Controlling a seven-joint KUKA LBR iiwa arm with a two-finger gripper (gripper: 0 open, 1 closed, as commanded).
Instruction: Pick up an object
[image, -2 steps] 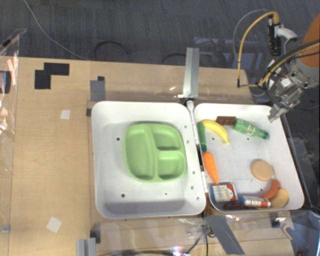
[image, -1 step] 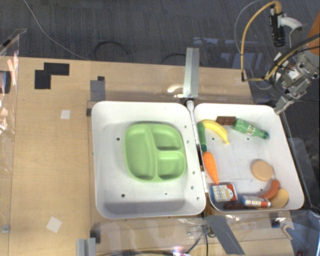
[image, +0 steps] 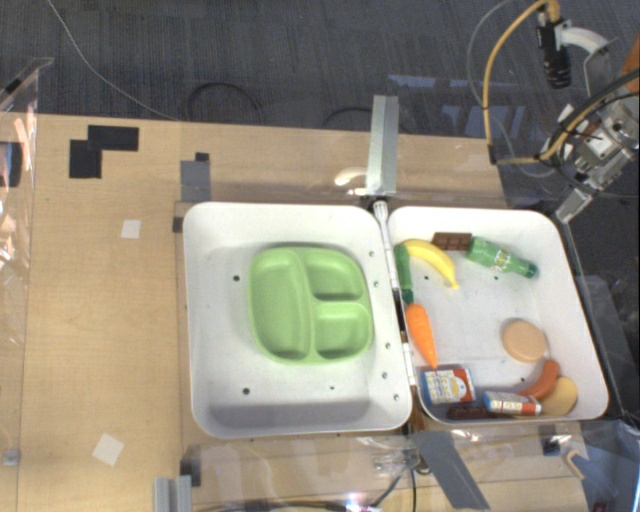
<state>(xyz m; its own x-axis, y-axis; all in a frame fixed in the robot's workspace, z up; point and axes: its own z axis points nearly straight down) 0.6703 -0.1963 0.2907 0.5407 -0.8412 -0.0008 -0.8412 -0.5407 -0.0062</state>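
Objects for picking all lie in the right bin (image: 566, 262): a banana (image: 434, 260) near its far left corner, touching a small brown bar (image: 451, 242) and lying beside a green bottle (image: 500, 258) along the far edge; a carrot (image: 422, 335) hard against the left wall, with a dark green vegetable (image: 403, 268) just beyond it on the same wall; a round tan disc (image: 524, 340) towards the right side; and, crowded along the near edge, a small red-and-blue carton (image: 446, 384), a tube-like item (image: 508, 405), a sausage (image: 541, 378) and a yellowish rounded piece (image: 561, 396). The left bin (image: 215, 250) holds a green divided tray (image: 309, 304). The gripper (image: 598, 148) sits above and beyond the right bin's far right corner, well apart from everything, and I cannot tell how it is set because cables and brackets clutter it. My judgement is that the tan disc is the safest target, since it lies alone on bare floor with room on both sides for a descent. The carrot and green vegetable look awkward, as the wall probably blocks one finger. The near-edge cluster risks a nudge or a double grab. The bottle may roll, so a grasp across its body suits it best.
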